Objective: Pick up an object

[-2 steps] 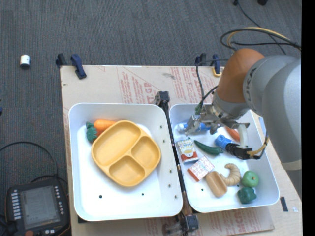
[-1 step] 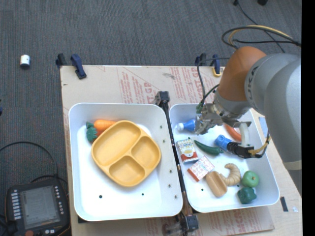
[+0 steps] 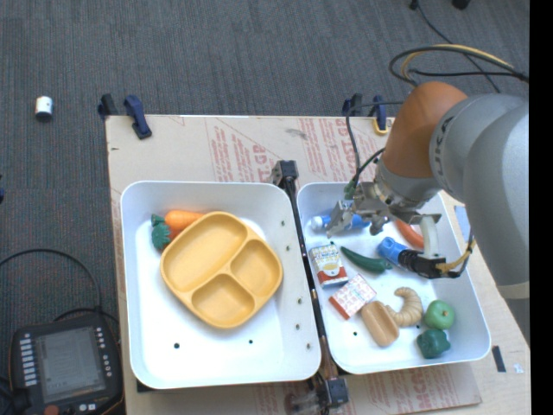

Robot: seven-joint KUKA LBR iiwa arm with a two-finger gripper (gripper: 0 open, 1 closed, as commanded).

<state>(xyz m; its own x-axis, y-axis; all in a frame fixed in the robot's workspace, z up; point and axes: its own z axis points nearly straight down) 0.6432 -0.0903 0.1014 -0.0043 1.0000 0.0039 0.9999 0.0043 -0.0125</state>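
Here, jaws [image 3: 356,220] over blue bottle [image 3: 333,222]

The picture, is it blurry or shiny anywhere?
In the camera view, lighting is soft and even; the white right bin looks bright, without harsh glare. The yellow tray and green apple are fairly sharp; the tool looks slightly smeared.

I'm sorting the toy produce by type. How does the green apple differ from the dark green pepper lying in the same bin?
The green apple is round and light green; the dark green pepper is long, thin and much darker. The apple sits near the right bin's lower right corner beside a dark green lumpy toy, while the pepper lies slantwise near the middle, next to a small red and white carton. Both lie loose in the right bin.
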